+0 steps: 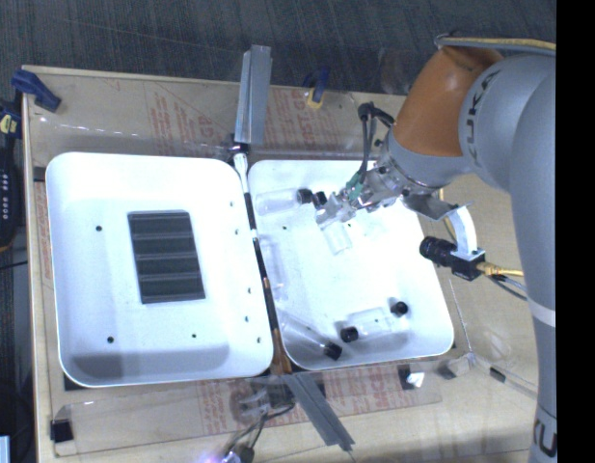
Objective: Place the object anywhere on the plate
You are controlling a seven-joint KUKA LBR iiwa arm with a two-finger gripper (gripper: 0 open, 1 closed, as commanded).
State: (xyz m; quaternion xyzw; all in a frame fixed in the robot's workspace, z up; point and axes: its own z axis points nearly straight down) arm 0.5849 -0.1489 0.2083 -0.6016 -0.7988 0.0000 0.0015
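A dark grey ribbed rectangular plate (165, 255) lies flat in the middle of the left bin (75, 191). Several clear plastic objects with black caps sit in the right bin (427, 331): one (374, 319) near the front wall, another (311, 340) at the front left corner. A small black-capped piece (306, 197) lies near the back. My gripper (338, 206) hangs low over the back part of the right bin, just right of that piece. A faint clear item (338, 239) lies just below it. The plate is far to the gripper's left.
A metal divider bar (251, 95) rises at the back between the bins. A black cable connector (449, 255) hangs off the arm over the right bin's right edge. Clamps and brackets sit along the bench's front edge (307, 413).
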